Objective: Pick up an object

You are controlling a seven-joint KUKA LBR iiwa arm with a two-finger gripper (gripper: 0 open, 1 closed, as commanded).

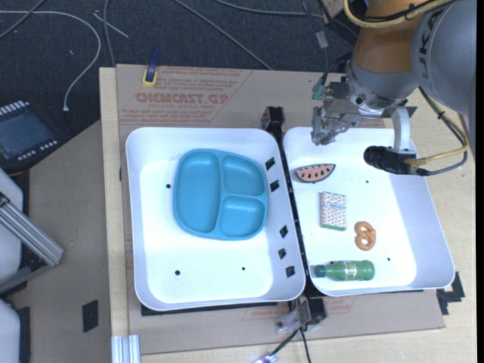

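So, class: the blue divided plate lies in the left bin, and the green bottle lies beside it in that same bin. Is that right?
Not quite. In the camera view the blue divided plate does lie in the left bin, but the green bottle lies in the right bin, near its front edge.

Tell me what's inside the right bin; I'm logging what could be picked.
The right bin holds a watermelon slice, a small patterned packet, a pretzel and a green bottle lying down. The tool covers the far-left corner.
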